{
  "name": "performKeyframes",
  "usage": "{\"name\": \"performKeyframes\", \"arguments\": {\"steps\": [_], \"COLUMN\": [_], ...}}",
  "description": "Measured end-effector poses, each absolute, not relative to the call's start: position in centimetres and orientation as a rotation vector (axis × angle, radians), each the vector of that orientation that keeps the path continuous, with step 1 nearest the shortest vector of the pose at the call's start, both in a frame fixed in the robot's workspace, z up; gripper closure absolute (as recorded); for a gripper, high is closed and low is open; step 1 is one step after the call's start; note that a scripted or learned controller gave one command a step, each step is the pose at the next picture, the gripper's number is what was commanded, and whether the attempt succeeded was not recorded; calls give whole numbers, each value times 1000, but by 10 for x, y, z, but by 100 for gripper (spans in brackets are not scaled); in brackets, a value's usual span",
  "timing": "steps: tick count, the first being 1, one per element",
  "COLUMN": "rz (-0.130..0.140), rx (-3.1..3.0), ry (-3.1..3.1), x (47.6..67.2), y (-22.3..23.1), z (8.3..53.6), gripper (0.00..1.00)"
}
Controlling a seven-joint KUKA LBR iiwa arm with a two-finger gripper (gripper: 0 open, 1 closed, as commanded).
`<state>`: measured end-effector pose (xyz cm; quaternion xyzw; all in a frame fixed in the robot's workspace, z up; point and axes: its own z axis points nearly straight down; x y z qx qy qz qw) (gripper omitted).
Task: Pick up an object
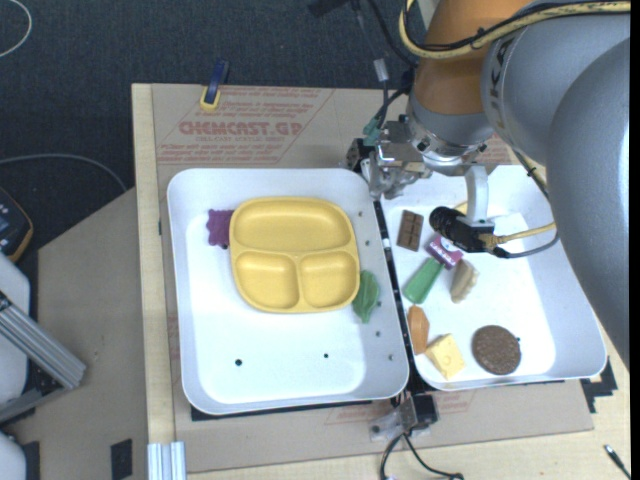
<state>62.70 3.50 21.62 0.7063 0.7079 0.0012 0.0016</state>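
Observation:
My gripper (383, 176) hangs over the divider between the two bins, near their far edge. Just right of it and nearer the camera, a brown chocolate bar (409, 229) lies in the right bin (570, 313). Further forward in that bin are a green cylinder (421, 281), a small pink-purple piece (446, 254), a beige piece (462, 283), an orange piece (418, 323), a yellow cheese wedge (447, 355) and a round brown cookie (496, 349). Nothing can be seen held in the gripper.
The left bin (275, 363) holds a yellow divided plate (294, 252), with a purple item (218, 227) at its left and a green leafy item (365, 295) at its right. The grey arm with its orange band (470, 38) covers the right bin's far right corner.

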Motion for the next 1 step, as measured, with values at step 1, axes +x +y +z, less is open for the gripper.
{"name": "performKeyframes", "arguments": {"steps": [1], "rz": [3], "rx": [2219], "ry": [2219], "x": [624], "y": [29], "z": [224], "gripper": [100]}}
